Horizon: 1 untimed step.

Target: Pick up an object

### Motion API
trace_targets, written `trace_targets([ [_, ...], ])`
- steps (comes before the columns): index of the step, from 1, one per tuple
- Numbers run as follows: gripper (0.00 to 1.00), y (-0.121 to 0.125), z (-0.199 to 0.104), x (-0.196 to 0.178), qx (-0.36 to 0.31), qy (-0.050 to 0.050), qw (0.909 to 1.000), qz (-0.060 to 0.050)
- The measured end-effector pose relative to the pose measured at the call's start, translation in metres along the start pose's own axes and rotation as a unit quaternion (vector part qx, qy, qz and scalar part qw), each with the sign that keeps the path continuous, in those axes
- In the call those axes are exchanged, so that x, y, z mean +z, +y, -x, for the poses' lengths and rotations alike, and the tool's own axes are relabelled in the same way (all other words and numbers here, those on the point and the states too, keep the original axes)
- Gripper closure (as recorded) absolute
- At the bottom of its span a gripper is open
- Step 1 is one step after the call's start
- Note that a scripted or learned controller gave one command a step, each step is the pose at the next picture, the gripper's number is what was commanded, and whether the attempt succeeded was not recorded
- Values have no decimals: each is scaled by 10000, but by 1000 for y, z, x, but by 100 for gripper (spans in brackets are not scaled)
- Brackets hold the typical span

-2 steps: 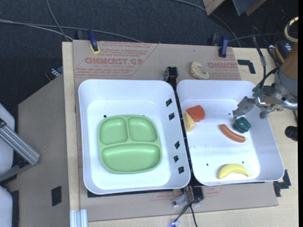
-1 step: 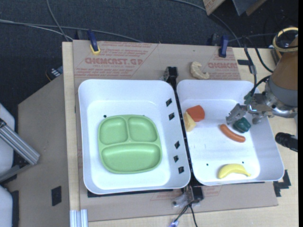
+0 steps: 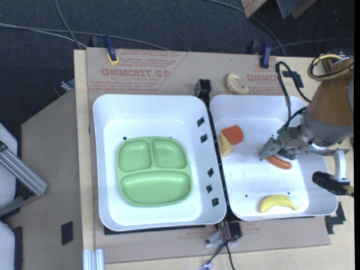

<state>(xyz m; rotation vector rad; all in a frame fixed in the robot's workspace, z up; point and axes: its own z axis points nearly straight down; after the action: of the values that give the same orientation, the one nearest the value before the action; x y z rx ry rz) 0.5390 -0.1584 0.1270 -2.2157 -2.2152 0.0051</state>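
At the near edge of the right bin [image 3: 242, 210], around 6 o'clock inside it, I saw a yellow banana [image 3: 277, 203] lying on its side. Across in the left bin [image 3: 107, 167], a green divided plate [image 3: 153, 171] sat flat, filling most of its middle. Farther up the right bin, the pincer [image 3: 274, 149] was lowered toward 3 o'clock of the bin floor, directly over a small red-orange sausage-like piece [image 3: 279, 162]; I could not tell whether its grip was apart or together, nor whether it touched that piece. At about 9 o'clock of the same bin, a red block [image 3: 233, 134] rested against a pale yellow chunk [image 3: 225, 145], near the dividing wall. Beyond the bins, on the desk [image 3: 140, 72], lay a cream-coloured toy [image 3: 237, 84].
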Motion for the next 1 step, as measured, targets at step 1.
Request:
trace_targets([
  [1,0,0,-1,45,-2,-2,10000,12],
])
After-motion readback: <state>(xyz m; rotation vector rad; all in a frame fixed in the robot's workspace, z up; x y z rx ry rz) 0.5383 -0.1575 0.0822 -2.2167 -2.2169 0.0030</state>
